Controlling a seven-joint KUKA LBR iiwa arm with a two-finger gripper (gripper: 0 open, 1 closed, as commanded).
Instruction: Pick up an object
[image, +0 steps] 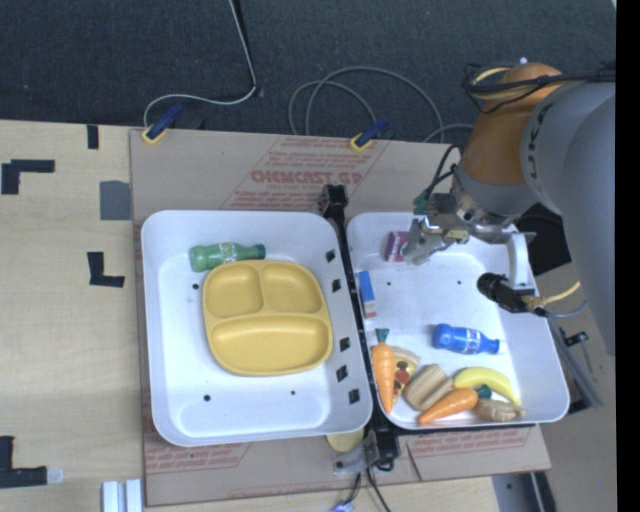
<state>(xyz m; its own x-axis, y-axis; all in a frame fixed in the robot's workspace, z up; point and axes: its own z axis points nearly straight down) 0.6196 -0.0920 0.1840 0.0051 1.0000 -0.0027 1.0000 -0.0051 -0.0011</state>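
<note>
here, nearest us in the right bin (545, 345), we see two carrots (385, 372), a banana (484, 380) and a blue bottle (464, 340). farther back, the gripper (424, 240) hangs beside a pink packet (397, 246); its state we cannot tell. the left bin (165, 330) holds a yellow tray (267, 316) and a green bottle (227, 255).

Red printed lettering runs along the far edge of the cardboard sheet (300, 170) under the two bins, reading roughly "CHEMCAST GP"; the letters are faint and partly covered. More red print at its near edge is too small to read.
</note>
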